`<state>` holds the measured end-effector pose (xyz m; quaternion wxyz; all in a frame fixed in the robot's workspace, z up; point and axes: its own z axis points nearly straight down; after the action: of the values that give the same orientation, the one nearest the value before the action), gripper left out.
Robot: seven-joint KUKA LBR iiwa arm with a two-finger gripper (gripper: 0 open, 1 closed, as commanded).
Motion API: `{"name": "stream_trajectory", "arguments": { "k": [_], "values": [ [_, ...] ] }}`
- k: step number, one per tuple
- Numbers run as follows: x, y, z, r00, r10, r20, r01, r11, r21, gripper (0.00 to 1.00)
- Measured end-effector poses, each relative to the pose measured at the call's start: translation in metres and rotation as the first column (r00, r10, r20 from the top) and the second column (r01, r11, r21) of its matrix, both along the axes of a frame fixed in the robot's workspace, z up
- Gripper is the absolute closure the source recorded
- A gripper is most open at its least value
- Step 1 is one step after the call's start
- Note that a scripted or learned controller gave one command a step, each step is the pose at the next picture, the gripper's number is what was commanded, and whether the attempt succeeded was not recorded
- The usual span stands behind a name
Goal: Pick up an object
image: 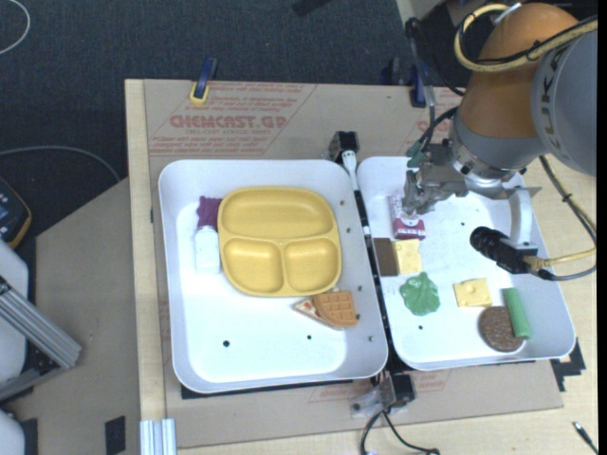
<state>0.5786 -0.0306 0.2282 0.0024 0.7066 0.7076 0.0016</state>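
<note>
My gripper (413,207) hangs over the upper left part of the right bin (550,297), pointing down. Right under its fingertips sits a small pink and white packet (409,227), touching or nearly touching them. Just below the packet lie a pale yellow cheese slice (409,256) and a brown bar (384,256). Further down the same bin are a green leafy piece (419,295), a yellow cheese square (471,293), a brown round cookie (497,330) and a green stick (517,312).
The left bin (190,339) holds a yellow three-compartment plate (280,239), a purple thing (207,209) and a white bottle (206,249) at its left, and a waffle-like wedge (331,309) below it. A ridge between the bins lies close to the gripper's left.
</note>
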Motion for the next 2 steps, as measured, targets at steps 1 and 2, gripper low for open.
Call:
{"name": "stream_trajectory", "arguments": {
  "k": [1,2],
  "values": [
    [-0.015,0.005,-0.012,1.000,-0.003,-0.010,0.003,1.000,0.002,1.00],
    [-0.002,0.007,-0.012,1.000,-0.001,-0.002,0.001,1.000,0.000,1.00]
  ]
}}
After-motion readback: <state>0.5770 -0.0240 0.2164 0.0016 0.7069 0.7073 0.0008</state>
